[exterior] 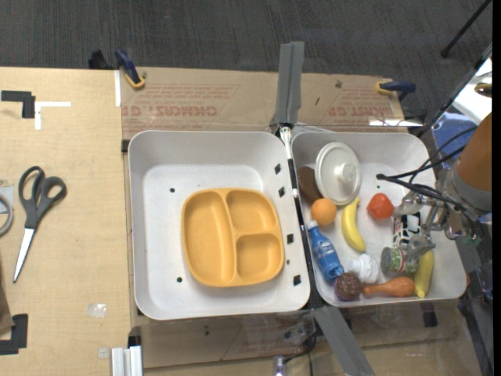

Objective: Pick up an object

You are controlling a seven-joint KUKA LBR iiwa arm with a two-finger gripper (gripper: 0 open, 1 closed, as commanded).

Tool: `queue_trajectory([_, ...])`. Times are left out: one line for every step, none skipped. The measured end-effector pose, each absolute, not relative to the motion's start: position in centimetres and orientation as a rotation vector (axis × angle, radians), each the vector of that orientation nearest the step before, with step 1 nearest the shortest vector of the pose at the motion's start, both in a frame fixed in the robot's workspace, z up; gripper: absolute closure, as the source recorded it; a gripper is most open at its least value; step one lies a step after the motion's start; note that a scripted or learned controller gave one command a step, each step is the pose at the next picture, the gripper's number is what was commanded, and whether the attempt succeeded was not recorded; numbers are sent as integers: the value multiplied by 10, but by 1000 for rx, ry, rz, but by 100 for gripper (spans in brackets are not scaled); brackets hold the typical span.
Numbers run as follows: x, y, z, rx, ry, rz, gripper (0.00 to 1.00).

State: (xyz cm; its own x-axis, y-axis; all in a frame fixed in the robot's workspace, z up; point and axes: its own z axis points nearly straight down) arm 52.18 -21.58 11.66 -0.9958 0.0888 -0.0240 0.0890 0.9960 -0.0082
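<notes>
Two white bins: left bin [149, 233], right bin [407, 143]. One yellow divided plate [232, 236]. One white lid [338, 172]. Two bananas [351, 225] [424, 274]. One orange [323, 211]. One tomato [380, 206]. One blue bottle [323, 251]. One carrot [389, 289]. One pair of scissors [33, 210].

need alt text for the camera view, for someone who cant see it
Seen from above, a gripper reaches into the right bin, crowded with a banana, orange, tomato and blue bottle. The left bin holds a yellow divided plate.
</notes>
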Motion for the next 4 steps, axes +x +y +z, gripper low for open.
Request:
queue_trajectory([605, -155, 94, -144, 3132, -3, 0])
queue_trajectory([584, -104, 92, -193, 3133, -1, 0])
queue_trajectory([556, -181, 128, -142, 3133, -4, 0])
queue_trajectory([622, -136, 98, -191, 3121, -3, 0])
